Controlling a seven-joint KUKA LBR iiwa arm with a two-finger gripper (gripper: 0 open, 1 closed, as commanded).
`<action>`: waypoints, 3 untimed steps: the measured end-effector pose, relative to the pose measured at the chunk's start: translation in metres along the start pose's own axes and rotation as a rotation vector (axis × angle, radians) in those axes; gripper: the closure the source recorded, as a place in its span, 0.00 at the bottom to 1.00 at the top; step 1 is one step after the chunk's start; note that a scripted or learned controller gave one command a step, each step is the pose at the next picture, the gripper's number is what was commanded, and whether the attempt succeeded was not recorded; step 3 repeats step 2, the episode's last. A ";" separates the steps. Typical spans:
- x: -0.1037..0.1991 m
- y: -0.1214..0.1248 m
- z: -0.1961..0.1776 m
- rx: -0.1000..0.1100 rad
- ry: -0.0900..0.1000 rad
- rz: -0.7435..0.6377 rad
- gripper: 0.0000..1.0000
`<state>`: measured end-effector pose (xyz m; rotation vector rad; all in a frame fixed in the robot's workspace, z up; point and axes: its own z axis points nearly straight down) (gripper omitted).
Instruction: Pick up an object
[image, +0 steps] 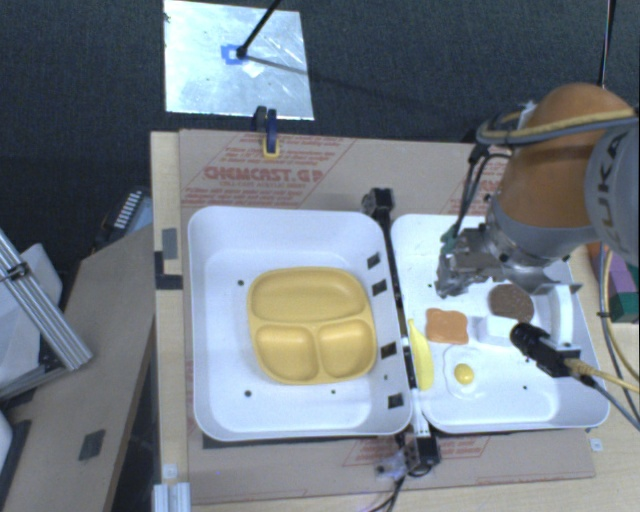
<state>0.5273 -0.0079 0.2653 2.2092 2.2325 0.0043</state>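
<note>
Nearest the camera in the right bin (560, 405) lies a fried egg (463, 376), with a yellow banana (421, 354) just beside it against the bin's left wall. Behind these sit a toast slice (446, 326) and a brown round patty (511, 300), near each other. The left bin (215, 300) holds a yellow divided plate (305, 325). The claw (452, 277) hangs over the right bin's rear area, above the toast; its opening cannot be told, and nothing is seen in its grasp.

Yellow tray (304, 325), white bins (215, 300), brown patty (511, 299).
</note>
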 end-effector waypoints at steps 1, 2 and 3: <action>0.051 0.017 0.019 0.000 -0.001 0.002 1.00; 0.106 0.017 0.038 0.003 0.001 0.000 1.00; 0.106 0.017 0.038 0.003 0.001 0.000 1.00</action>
